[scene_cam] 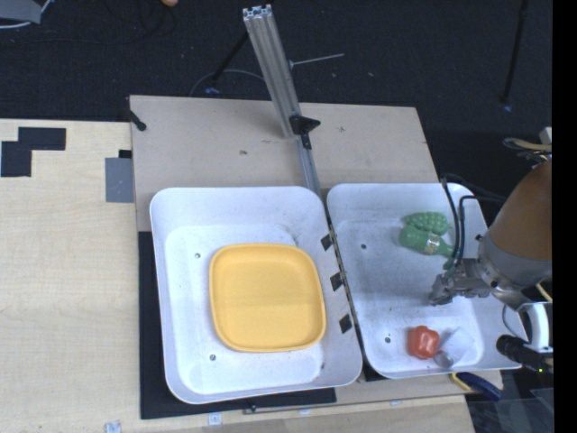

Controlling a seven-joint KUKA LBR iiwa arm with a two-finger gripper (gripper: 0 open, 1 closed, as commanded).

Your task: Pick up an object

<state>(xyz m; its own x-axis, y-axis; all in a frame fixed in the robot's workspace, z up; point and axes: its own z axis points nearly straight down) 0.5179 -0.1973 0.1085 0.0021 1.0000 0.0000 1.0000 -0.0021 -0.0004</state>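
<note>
In the right bin (383, 282) lie two objects. A green bumpy toy (422, 230) rests near the bin's far right side, and a small red toy (423, 342) sits near the front edge with a little grey piece (445, 357) beside it. My gripper (445, 291) reaches in from the right and hangs low over the right bin's floor, between the green toy and the red toy. It touches neither of them, and nothing shows in its grasp. The grey arm with its orange band (527, 215) rises behind it.
The left bin (180, 242) holds a square yellow plate (267, 297). An aluminium post (275, 66) slants up from the bench behind the bins. Black clips (335, 280) mark the seam between the two bins. A cable (455, 219) loops above the gripper.
</note>
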